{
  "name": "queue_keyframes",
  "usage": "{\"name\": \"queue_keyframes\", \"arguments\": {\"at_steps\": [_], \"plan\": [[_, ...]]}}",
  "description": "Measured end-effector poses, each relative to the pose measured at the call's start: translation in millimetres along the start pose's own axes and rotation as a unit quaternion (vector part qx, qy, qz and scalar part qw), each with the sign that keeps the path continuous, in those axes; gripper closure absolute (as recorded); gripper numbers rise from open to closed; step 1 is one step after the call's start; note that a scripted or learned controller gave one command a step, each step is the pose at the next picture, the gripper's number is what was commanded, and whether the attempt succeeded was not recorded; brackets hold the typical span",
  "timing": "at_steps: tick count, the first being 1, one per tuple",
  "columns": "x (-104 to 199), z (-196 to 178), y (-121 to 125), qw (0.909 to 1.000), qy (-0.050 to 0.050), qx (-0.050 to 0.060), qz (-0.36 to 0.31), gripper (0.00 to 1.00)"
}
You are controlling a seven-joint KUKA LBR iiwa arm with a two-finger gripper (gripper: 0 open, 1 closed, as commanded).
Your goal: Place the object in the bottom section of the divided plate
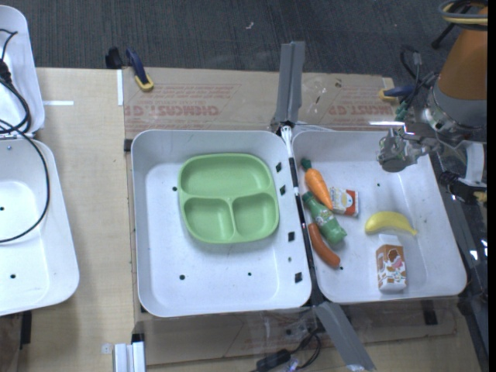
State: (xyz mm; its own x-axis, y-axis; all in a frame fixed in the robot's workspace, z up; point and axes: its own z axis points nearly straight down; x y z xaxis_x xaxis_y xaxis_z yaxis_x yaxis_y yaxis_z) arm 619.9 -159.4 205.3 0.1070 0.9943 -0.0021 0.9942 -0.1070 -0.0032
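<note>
A light green divided plate (227,179) lies in the left bin (155,270), with one wide section on its far side and two smaller sections on its near side; nothing is on it. The right bin (438,208) holds a carrot (317,187), a green bottle (325,219), a red-orange sausage (323,246), a small white and orange carton (346,201), a banana (390,222) and a juice box (391,268). My gripper (393,157) hangs over the far right part of the right bin, above and apart from the banana, with nothing visibly in it.
A grey divider post (290,84) rises between the bins at the back. Blue-handled clamps (136,68) sit on the cardboard behind the left bin. White trays with black cables (23,208) stand at the far left.
</note>
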Motion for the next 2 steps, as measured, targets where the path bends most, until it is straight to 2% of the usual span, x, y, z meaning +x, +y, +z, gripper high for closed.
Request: {"name": "queue_keyframes", "arguments": {"at_steps": [1, 2], "plan": [[77.6, -21.3, -32.1, 1.0000, 0.001, 0.001, 0.003, 1.00], [179.7, 3.7, -49.7, 1.0000, 0.000, 0.002, 0.003, 1.00]]}}
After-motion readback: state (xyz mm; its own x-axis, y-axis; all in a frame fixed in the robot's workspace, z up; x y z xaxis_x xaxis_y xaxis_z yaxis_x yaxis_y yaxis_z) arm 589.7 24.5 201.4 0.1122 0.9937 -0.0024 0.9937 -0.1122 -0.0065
